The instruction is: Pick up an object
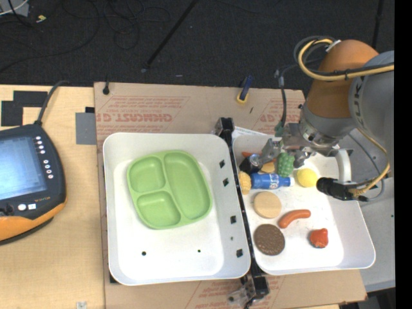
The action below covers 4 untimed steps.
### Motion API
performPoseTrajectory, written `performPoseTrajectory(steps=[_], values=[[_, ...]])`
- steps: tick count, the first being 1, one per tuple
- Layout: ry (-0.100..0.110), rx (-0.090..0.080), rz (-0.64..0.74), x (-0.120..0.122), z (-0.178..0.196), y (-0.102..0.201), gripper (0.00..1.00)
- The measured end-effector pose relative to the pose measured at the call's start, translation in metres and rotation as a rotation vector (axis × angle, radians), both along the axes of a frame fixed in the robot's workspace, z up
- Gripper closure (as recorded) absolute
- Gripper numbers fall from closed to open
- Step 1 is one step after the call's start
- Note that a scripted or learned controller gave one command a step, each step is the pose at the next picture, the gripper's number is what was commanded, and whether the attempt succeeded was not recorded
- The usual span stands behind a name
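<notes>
Gripper (278, 152) is low over the far left part of the right bin (351, 253), above a tight cluster of toy food. The metal fingers (267, 153) stand spread, released, with nothing seen between them.

Nearest candidates: green toy (284, 164), just beside the fingertips; blue bottle (270, 181), lying on its side, just nearer.

Judgement on the grasp: the cluster is crowded, so the fingers should straddle one item only. Closing across the bottle's narrow width looks safer than along its length. The yellow ball (308, 177) would likely roll away.

Count, right bin:
- 1 blue bottle
- 1 green toy
- 1 yellow ball
- 1 tan disc (267, 205)
- 1 brown disc (269, 239)
- 1 sausage (294, 218)
- 1 red piece (318, 237)
- 1 small yellow piece (244, 183) at the left wall
- further bits under the gripper, too hidden to count

Left bin (129, 262): 1 green divided tray (170, 188), three compartments.
</notes>
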State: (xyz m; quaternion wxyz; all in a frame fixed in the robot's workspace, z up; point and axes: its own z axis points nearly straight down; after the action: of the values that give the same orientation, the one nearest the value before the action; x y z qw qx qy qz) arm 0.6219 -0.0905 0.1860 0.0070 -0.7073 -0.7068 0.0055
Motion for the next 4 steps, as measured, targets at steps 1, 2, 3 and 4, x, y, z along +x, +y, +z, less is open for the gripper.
performPoseTrajectory(steps=[1,2,3,4], values=[[-0.014,-0.001,0.002,0.003,0.008,0.0,0.0],[-0.011,-0.001,0.002,0.002,-0.054,-0.004,0.0],[-0.017,-0.004,0.0,0.003,-0.099,-0.004,0.0],[-0.013,-0.002,-0.004,0.002,-0.089,-0.004,1.0]])
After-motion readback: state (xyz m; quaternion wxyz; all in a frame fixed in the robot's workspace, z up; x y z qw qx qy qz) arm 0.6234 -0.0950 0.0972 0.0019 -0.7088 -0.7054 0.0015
